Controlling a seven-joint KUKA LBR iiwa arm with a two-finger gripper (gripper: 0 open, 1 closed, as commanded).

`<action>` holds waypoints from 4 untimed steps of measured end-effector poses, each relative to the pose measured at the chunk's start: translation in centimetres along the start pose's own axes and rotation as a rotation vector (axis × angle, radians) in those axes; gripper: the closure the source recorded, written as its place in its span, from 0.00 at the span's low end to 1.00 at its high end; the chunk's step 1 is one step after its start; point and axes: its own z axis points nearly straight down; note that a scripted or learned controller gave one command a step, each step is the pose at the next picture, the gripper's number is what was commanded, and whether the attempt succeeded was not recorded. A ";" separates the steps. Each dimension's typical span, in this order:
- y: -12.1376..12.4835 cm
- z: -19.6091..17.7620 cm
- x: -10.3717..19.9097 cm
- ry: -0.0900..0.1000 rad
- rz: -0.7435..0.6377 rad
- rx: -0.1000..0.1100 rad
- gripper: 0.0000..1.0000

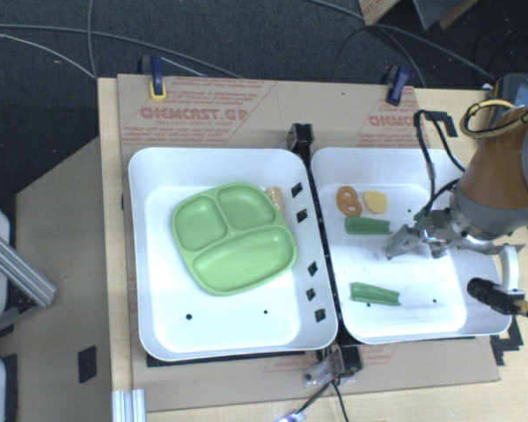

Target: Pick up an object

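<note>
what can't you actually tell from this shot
- Gripper, camera view: too small and blurred to tell whether it holds anything.
- Small tan thing: partly hidden behind the green divided plate, so its kind is unclear.
- Orange piece and yellow piece: too small to identify.
- Arm: cut off by the right edge.

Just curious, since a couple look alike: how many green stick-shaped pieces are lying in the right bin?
2. One green piece lies in the upper half, just below the pretzel and yellow piece. The other green piece lies near the bin's front edge. The arm might hide another.
</note>
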 end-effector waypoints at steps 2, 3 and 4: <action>0.1 0.3 0.1 -0.001 0.001 -0.006 1.00; 0.3 -5.0 1.1 -0.005 -0.002 -0.013 1.00; 0.3 -9.4 1.2 -0.005 -0.001 -0.013 1.00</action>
